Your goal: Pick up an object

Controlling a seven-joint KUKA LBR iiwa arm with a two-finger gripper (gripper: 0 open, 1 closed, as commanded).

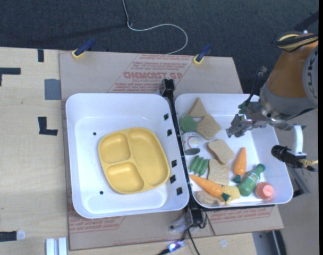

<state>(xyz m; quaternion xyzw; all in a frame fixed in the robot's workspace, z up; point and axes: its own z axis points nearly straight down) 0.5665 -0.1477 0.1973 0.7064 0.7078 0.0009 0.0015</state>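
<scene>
Gripper hovering over right bin, near its upper right part; jaw state impossible to tell, perhaps holding nothing. Bread slice and carrot lying just below.

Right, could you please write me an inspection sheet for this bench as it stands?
Surface: cardboard sheet under two white bins, clipped at its far edge.
Job's things: right bin holds toy food: bread slices, carrots, green bottle.
Clutter: yellow divided tray in left bin.
Grippers: gripper over the right bin's far side, nothing seen between its fingers.
Cables: thin white cable beyond the bench.
Surroundings: dark carpet.
</scene>
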